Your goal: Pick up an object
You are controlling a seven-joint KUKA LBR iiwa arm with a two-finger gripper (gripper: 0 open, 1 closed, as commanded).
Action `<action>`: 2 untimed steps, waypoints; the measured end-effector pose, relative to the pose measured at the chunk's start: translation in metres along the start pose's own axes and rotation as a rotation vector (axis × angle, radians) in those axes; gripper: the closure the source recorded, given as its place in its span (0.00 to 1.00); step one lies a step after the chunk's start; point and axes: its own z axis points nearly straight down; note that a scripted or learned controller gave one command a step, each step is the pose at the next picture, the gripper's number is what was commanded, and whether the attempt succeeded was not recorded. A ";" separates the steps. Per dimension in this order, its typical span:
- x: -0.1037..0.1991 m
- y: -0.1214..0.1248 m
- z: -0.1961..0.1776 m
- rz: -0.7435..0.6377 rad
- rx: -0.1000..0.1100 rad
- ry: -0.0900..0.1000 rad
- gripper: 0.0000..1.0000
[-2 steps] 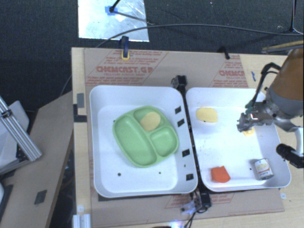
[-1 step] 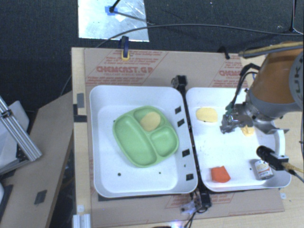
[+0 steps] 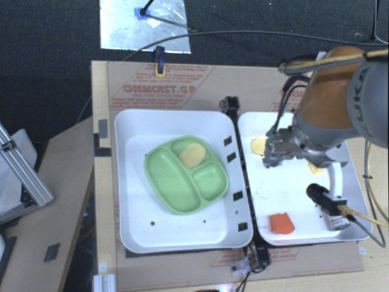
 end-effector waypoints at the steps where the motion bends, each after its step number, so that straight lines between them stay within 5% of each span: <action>1: 0.057 -0.005 -0.010 0.000 0.000 0.000 1.00; 2: 0.112 -0.016 -0.013 -0.001 0.000 0.001 1.00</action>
